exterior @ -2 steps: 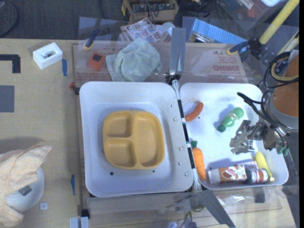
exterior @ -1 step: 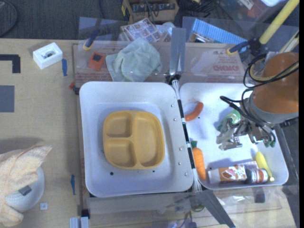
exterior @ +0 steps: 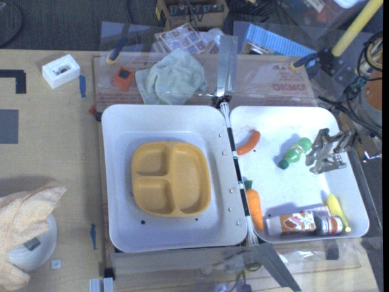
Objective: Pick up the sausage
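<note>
Camera view: claw [exterior: 326, 152] is hovering at the right bin's edge, fingers spread, gripping nothing. Sausage [exterior: 248, 142] is lying well to the claw's left, past the green bottle [exterior: 295, 152], untouched. Approach and grasp both outstanding.

sausage [exterior: 248, 142] in right bin [exterior: 358, 215], upper left; end effector [exterior: 323, 158] well apart, right side.

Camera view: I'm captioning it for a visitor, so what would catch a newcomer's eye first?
The yellow tray sits in the middle of the left bin. The right bin holds small bright items: the sausage near its upper left corner, a carrot and a bottle along its lower edge. The gripper hovers at its right side.
</note>
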Robot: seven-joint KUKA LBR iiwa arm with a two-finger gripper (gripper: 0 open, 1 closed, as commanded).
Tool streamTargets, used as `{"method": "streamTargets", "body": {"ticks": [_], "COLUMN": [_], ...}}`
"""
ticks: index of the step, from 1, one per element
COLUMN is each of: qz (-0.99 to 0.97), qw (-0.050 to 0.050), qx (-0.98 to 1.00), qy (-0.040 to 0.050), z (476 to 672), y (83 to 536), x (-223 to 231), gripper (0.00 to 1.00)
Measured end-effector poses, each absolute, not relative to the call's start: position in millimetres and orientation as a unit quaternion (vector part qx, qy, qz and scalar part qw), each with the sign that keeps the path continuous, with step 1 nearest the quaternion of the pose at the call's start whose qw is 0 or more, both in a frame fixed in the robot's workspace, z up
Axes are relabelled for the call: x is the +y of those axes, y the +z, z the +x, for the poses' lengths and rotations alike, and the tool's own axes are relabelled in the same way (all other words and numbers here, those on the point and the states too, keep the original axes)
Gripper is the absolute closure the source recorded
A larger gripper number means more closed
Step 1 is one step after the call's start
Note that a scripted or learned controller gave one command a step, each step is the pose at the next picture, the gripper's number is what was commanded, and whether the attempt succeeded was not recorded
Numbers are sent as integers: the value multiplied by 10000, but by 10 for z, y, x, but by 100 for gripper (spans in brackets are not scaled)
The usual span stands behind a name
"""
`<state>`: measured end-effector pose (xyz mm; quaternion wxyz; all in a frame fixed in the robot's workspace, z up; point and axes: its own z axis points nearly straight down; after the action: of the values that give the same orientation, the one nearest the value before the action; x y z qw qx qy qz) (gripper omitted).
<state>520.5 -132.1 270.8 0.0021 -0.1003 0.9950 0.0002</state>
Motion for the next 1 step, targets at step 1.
{"method": "streamTargets", "body": {"ticks": [1], "qz": [-1885], "qw": [7], "qx": [9821], "qy": [7], "z": [5127], "y": [2393], "x": [-770], "gripper": [100]}}
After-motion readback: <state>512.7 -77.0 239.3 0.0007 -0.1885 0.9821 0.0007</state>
